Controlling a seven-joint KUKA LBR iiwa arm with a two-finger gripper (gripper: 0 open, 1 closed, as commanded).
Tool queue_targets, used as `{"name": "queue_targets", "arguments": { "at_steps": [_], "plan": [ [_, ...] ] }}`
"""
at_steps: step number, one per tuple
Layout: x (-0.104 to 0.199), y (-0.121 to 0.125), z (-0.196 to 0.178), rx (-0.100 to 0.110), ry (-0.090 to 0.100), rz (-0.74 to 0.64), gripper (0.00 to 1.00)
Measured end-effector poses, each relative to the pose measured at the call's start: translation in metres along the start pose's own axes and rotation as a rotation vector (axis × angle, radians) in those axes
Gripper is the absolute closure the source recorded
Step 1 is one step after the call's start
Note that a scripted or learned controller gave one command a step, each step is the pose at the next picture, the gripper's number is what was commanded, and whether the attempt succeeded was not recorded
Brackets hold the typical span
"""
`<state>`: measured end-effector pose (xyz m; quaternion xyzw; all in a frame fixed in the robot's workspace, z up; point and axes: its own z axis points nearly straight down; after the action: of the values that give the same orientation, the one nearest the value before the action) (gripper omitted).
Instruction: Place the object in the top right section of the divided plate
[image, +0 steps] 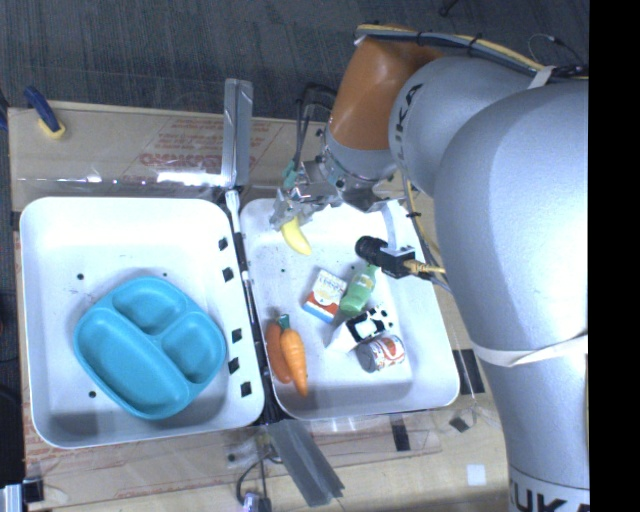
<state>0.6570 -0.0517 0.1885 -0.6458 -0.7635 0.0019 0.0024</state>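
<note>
A blue divided plate (150, 345) with three sections lies in the left bin (60, 230). In the right bin (430, 385) a small yellow banana (295, 238) lies near the far left corner. My gripper (288, 208) hangs right over the banana's upper end, very close to it or touching it. Whether the banana is gripped cannot be made out. The grey arm with its orange band comes in from the upper right and covers the bin's far right side.
Also in the right bin are an orange carrot (288, 355) along the left wall, a small carton (325, 295), a green bottle (357, 290), a black-and-white item (372, 325) and a can (383, 352). A divider wall (240, 290) separates the bins.
</note>
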Motion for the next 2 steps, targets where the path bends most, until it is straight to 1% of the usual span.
{"name": "queue_targets", "arguments": {
  "at_steps": [1, 2],
  "plan": [
    [0.088, -0.074, 0.001, 0.003, 0.0, -0.228, 1.0],
    [0.123, -0.056, 0.001, 0.0, -0.002, -0.144, 1.0]
  ]
}}
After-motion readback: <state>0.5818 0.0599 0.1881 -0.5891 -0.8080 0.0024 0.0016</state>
